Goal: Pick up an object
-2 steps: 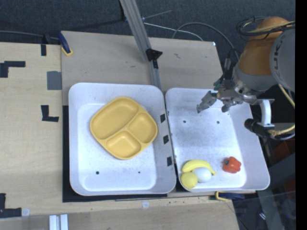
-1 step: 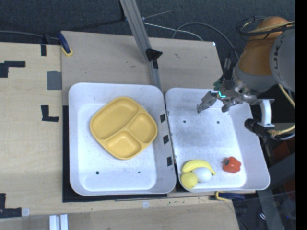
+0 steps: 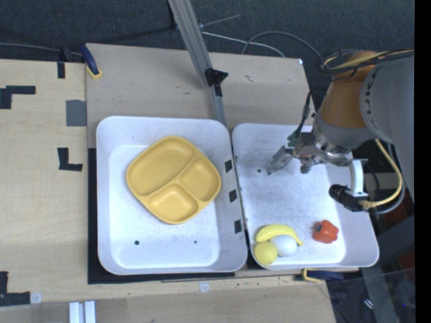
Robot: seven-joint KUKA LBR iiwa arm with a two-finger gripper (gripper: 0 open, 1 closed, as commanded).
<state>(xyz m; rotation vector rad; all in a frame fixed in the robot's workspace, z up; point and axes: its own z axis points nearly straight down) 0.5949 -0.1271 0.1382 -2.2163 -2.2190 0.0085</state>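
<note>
My gripper (image 3: 291,165) hangs over the upper middle of the right bin (image 3: 269,194), its two fingers spread apart and nothing between them. A yellow banana (image 3: 277,232) lies at that bin's front left corner, with a white egg-like ball (image 3: 287,245) and a yellow lemon (image 3: 265,252) pressed against it. A small red pepper (image 3: 325,231) sits further right along the front. All of these lie well below the gripper in the view, apart from it.
The left bin (image 3: 114,241) holds a yellow divided plate (image 3: 174,178), tilted diagonally. A grey pole (image 3: 194,39) slants down from the top to the gap between the bins. The arm's wrist (image 3: 347,106) and a yellow cable (image 3: 387,194) cover the right bin's right side.
</note>
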